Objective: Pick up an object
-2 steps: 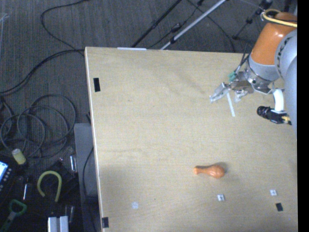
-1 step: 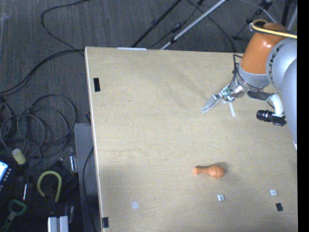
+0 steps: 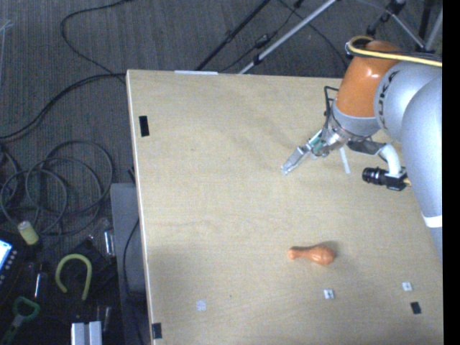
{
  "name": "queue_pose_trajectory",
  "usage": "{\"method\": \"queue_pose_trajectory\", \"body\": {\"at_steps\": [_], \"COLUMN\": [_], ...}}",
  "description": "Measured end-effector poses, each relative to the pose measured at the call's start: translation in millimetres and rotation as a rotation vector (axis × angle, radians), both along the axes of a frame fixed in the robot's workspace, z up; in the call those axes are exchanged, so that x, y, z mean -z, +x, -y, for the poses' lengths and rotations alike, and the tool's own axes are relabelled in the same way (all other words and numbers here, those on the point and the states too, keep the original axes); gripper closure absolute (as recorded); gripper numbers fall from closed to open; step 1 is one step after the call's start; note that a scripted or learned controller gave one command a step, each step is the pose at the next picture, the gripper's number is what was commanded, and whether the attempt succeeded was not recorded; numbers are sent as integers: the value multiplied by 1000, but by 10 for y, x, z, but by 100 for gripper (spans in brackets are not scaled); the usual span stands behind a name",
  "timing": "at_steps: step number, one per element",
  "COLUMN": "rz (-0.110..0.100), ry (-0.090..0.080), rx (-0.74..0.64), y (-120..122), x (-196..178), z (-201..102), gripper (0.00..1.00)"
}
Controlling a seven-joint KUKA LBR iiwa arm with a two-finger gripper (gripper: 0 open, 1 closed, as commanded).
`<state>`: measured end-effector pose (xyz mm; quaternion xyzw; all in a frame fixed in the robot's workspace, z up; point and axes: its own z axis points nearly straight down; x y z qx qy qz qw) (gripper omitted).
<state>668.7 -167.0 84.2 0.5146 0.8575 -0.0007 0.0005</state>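
Approach step: gripper [image 3: 291,165], jaw opening indiscernible and holding nothing visible, sits well apart from the orange pear-shaped object [image 3: 313,254]; next move requires repositioning over it.

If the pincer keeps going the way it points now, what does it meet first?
Probably just the bare bench top. The pincer points toward the view's lower left; the orange object lies well off that line, though depth is unclear.
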Motion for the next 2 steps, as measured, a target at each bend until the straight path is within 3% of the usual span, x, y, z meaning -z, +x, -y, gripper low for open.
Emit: {"method": "queue_pose_trajectory", "body": {"at_steps": [1,2], "rz": [4,1], "ry": [1,2], "rx": [1,-6], "y": [9,3], "x": [-105,-819], "z": [-8,-175], "gripper": [100,100]}}
